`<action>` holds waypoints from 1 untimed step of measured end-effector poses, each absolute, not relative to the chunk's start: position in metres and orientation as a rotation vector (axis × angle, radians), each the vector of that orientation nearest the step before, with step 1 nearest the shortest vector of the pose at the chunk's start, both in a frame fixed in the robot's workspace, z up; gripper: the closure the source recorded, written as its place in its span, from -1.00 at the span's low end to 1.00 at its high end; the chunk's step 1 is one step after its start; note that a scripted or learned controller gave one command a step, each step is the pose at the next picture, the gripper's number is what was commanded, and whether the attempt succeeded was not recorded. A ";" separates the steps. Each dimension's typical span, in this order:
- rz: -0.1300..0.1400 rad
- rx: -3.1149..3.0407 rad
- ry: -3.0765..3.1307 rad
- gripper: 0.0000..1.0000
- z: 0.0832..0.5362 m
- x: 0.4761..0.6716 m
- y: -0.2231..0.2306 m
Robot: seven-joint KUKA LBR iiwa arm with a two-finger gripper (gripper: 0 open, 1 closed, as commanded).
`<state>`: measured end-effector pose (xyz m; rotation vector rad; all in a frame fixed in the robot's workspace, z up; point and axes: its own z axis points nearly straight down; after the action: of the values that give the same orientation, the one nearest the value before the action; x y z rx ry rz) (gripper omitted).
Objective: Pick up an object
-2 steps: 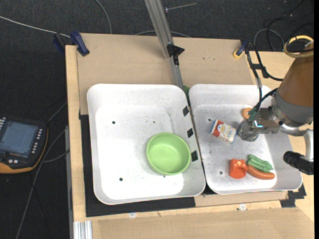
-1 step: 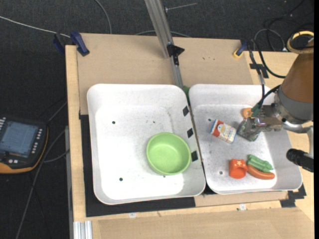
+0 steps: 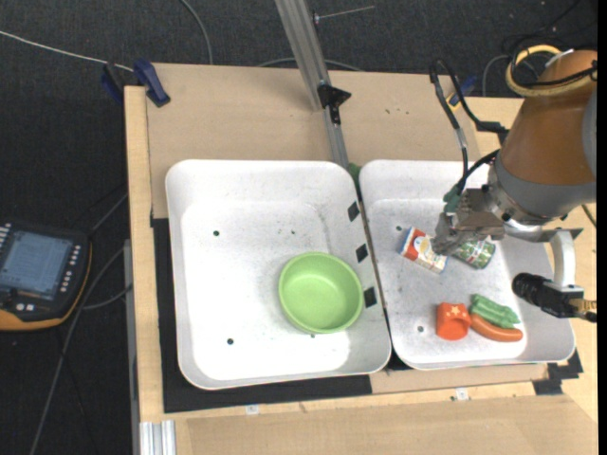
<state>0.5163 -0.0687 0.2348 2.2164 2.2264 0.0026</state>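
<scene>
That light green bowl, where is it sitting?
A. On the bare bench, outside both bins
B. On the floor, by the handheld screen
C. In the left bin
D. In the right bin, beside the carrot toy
C. The green bowl rests on the floor of the left bin, near its right wall, while the toys lie in the right bin.

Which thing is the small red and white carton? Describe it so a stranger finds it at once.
Start at the right bin, the one the arm reaches into. Near its middle, just left of the end effector, lies the small carton, tilted on the bin floor. It is red and white and boxy, unlike the green-patterned packet to its right and the orange and green toy vegetables nearer the front edge.
</scene>
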 end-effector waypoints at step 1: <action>0.002 2.216 2.228 1.00 0.238 0.531 -0.013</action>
<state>0.5309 -0.0133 0.2380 2.2155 2.2277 0.0023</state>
